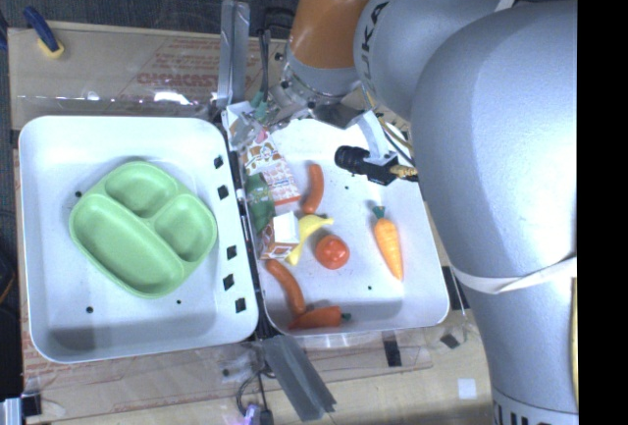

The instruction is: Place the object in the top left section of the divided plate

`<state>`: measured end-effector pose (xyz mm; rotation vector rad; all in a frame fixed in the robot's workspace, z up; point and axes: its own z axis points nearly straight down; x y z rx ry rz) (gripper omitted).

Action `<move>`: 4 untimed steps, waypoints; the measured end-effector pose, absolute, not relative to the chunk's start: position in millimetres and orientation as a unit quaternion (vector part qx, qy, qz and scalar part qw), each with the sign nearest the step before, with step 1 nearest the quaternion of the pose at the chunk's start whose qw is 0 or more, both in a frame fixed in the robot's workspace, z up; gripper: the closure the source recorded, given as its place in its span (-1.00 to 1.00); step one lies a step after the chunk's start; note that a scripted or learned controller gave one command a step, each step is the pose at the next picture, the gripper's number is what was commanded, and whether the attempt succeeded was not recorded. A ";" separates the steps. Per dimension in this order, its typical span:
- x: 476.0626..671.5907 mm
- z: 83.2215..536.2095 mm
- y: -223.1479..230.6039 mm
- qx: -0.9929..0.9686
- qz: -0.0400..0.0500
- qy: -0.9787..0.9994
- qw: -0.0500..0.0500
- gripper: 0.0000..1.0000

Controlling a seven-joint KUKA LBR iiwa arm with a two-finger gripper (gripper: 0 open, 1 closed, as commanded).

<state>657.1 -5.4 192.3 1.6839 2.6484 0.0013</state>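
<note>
Here the gripper (257, 119) is hovering over the right bin's (417, 300) far left corner; its grip is unclear.

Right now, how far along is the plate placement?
Done: nothing visible yet; the green divided plate in the left bin has no object in any section. In hand: the gripper is down at the right bin's top-left corner, over the snack packet; no grasp visible. Left: pick an object, carry it over, drop it in the plate's top left section.
</note>
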 end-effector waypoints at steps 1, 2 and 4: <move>608.5 197.9 81.8 0.501 0.000 0.866 0.000 1.00; 551.3 191.1 35.0 0.571 -0.001 0.821 -0.001 1.00; 499.6 203.0 51.9 0.548 -0.001 0.837 0.000 -1.00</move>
